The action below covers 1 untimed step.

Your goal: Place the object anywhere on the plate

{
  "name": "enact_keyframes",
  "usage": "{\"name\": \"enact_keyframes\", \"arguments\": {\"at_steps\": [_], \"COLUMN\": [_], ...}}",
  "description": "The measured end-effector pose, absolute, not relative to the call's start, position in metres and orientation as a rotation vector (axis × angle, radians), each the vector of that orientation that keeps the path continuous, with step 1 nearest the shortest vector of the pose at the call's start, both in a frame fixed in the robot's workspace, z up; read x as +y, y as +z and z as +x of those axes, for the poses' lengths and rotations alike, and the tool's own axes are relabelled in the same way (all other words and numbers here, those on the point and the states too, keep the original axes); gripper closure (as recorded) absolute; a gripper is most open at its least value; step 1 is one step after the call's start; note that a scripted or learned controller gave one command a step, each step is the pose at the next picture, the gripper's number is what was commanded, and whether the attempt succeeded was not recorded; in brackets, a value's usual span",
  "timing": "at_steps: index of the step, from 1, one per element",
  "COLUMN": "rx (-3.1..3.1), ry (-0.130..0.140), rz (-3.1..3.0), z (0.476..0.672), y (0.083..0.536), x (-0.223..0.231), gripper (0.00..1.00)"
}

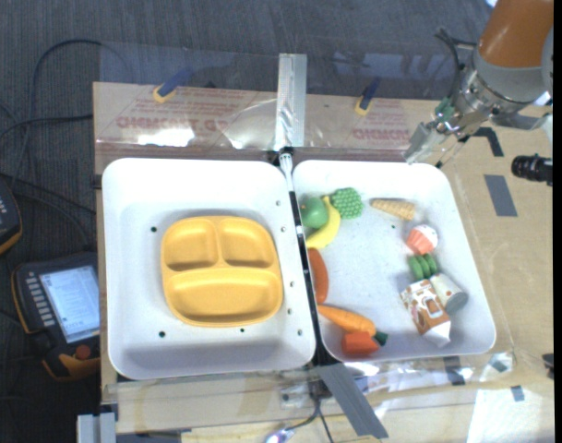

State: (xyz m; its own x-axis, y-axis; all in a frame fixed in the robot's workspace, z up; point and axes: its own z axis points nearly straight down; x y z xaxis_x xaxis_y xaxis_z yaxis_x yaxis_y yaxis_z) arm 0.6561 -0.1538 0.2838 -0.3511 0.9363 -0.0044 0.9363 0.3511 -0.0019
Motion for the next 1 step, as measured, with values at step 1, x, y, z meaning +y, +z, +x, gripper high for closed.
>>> {"name": "enact_keyframes", "arguments": {"at_steps": [1], "rx": [2.832], "ry": [0.0], "rz": [1.359], "z": [0.6431], "y": [0.2435], "x": [-0.0842], "gripper": [1.0]}}
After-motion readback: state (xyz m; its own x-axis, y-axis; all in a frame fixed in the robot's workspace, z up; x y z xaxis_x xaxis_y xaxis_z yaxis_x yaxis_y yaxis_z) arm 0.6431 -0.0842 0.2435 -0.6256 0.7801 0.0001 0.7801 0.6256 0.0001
